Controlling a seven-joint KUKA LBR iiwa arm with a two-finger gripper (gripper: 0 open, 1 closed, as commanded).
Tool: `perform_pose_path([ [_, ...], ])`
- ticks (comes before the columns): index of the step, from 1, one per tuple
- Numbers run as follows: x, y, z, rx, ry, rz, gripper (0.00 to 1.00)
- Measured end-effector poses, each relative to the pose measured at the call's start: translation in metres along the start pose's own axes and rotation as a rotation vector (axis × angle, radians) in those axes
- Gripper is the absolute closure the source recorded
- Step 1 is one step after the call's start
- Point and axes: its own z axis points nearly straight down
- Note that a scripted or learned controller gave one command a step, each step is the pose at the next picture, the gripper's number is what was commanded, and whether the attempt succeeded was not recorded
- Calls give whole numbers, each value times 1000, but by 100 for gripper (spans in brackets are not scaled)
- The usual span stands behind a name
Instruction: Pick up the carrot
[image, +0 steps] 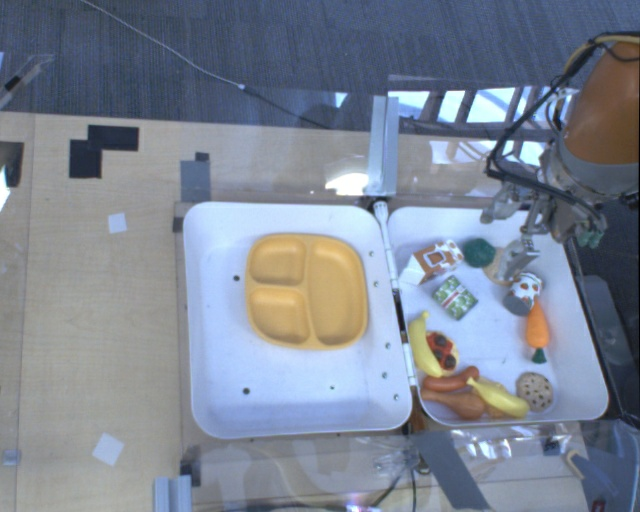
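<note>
The carrot (538, 326), orange with a green top at its near end, lies by the right wall of the right bin (590, 385), pointing lengthwise toward the front. My gripper (517, 262) hangs over the back right part of that bin. It is a short way behind the carrot and slightly left of it. Between them sits a small grey and white toy (524, 291). The gripper holds nothing that I can see.
The right bin also holds a small brown carton (437, 258), a dark green ball (478, 251), a green box (455, 297), a banana (430, 345), sausages (452, 392), a yellow piece (500, 398) and a cookie (535, 390). A yellow divided plate (305, 290) lies in the left bin (215, 390).
</note>
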Motion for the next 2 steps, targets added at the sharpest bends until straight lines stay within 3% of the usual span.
perform_pose_path([
  [1, 78, -29, 144, 2, -8, 6, 0],
  [2, 75, -27, 131, 4, -17, -1, 100],
])
